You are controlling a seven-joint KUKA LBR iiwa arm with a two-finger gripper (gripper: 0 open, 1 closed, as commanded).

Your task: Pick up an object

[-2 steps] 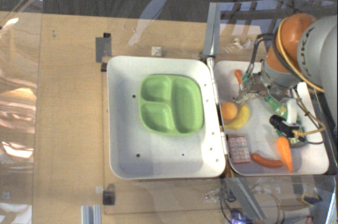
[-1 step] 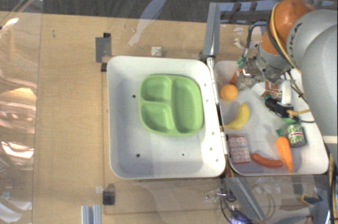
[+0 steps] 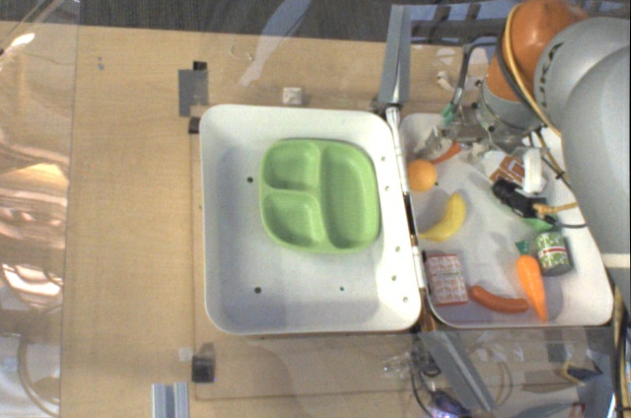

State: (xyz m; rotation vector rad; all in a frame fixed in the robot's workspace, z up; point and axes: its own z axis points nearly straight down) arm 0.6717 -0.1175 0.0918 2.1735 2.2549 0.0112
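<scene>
Right now the gripper point(image 3: 463, 125) hangs low over the far end of the right bin point(image 3: 592, 308), with the grey arm and its orange band coming in from the right. Whether it is wide or narrow I cannot tell, since wrist hardware and cables crowd that spot. Nothing can be seen held in it.

No single thing is named by the task, so the nearest piece matters most. Just under and beside the gripper lies a small orange-red piece point(image 3: 446, 151), too hidden to name. Next nearest is the orange point(image 3: 422, 174), close by toward the wall shared with the left bin point(image 3: 227, 308). Beyond it, toward the near end, lies the banana point(image 3: 446, 217), its long axis slanting from the near-left to the far-right. Well apart at the near end are the carrot point(image 3: 532, 286), running roughly along the bin's length, the red sausage point(image 3: 498, 300) lying crosswise, a small red packet point(image 3: 447, 277) and a green can point(image 3: 553, 252).

In my judgement the coming move is a short drop onto the half-hidden piece or a small shift toward the orange. The left bin bears a green divided plate point(image 3: 320, 194).
</scene>
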